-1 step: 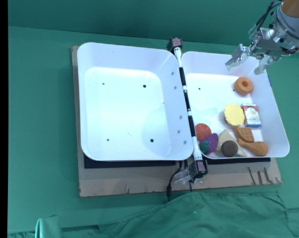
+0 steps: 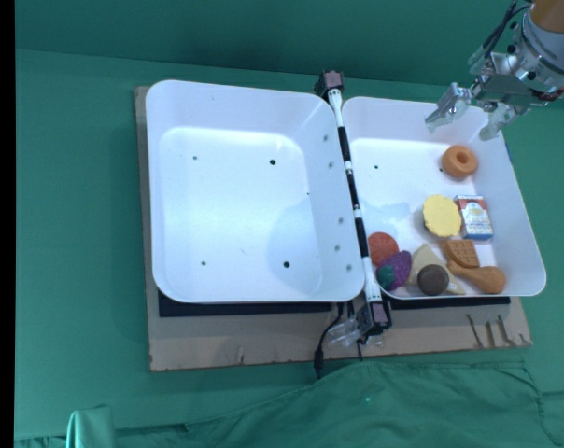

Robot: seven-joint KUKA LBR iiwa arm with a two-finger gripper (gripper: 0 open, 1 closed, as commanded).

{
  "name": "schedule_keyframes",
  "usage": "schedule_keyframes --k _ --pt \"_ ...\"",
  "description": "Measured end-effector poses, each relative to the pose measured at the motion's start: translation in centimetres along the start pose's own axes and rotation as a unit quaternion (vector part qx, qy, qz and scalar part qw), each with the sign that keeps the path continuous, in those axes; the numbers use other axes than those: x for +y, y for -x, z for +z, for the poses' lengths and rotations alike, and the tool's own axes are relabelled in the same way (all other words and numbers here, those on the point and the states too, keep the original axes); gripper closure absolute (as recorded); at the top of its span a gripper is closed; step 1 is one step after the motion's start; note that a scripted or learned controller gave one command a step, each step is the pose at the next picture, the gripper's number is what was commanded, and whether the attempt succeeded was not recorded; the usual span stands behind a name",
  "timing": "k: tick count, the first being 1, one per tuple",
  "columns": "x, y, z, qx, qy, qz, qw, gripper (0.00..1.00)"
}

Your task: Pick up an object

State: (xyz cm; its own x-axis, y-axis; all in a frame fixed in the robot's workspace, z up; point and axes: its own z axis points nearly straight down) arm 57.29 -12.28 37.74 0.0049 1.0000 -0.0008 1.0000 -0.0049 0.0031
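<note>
Doughnut [image 2: 459, 161] sits in the upper part of the right bin [image 2: 523, 215], apart from the food toys lower down. I see my gripper [image 2: 469, 113] hovering just above it at upper right, fingers spread, holding nothing.

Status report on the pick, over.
Gripper open, jaws spread, nothing between them, poised over the right bin's far edge. Donut nearest, lying apart in the bin, untouched. Other toys clustered at the near end; nothing blocking the donut.
</note>
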Motion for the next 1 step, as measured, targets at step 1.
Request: schedule_keyframes --k 1 --pt "0.13 0.65 4.06 -0.001 -0.002 0.000 1.0000 0.00"
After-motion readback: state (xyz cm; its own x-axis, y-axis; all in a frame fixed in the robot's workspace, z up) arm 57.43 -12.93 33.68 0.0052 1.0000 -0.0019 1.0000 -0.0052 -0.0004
